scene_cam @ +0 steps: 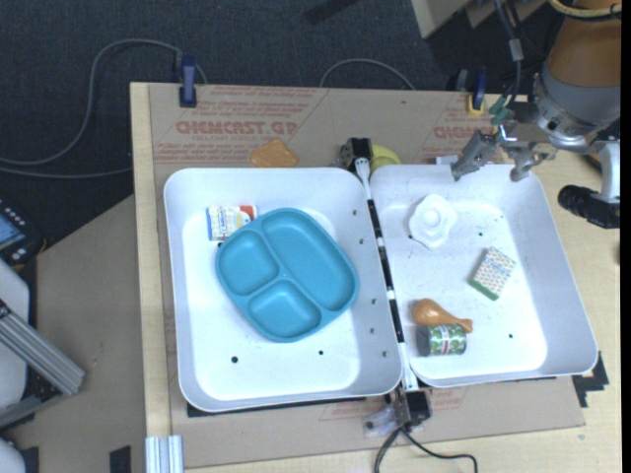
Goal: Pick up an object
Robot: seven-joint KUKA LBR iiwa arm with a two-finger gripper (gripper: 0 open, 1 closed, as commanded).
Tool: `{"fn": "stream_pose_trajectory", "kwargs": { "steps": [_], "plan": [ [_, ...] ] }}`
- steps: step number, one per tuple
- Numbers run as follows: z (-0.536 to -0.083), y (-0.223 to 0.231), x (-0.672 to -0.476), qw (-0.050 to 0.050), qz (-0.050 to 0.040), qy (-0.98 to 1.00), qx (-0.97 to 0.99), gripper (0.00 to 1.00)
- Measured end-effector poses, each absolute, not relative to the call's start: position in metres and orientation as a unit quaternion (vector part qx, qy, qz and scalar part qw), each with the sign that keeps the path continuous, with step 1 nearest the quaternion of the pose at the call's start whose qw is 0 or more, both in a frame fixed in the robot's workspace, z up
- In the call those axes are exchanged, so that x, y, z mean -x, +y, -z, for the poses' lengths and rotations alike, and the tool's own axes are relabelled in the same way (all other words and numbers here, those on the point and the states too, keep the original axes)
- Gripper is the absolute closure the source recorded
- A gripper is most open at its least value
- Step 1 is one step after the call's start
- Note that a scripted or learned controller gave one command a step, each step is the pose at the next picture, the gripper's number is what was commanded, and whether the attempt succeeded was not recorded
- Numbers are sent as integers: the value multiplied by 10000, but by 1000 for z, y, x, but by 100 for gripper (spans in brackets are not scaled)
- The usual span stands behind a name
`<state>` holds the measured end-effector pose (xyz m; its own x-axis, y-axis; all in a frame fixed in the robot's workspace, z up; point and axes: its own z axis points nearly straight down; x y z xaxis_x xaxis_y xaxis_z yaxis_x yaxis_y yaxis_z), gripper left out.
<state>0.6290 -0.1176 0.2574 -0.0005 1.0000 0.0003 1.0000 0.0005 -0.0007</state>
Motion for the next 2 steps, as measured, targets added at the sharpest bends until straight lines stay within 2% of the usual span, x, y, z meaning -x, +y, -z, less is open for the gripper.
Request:
{"fn": "stream_pose_trajectory", "kwargs": {
  "steps": [1, 2],
  "plan": [
    [-140, -185, -635, 43, -40, -7050, 7092, 0],
    [-111, -216, -583, 31, -25, -7055, 7087, 0]
  ]
}}
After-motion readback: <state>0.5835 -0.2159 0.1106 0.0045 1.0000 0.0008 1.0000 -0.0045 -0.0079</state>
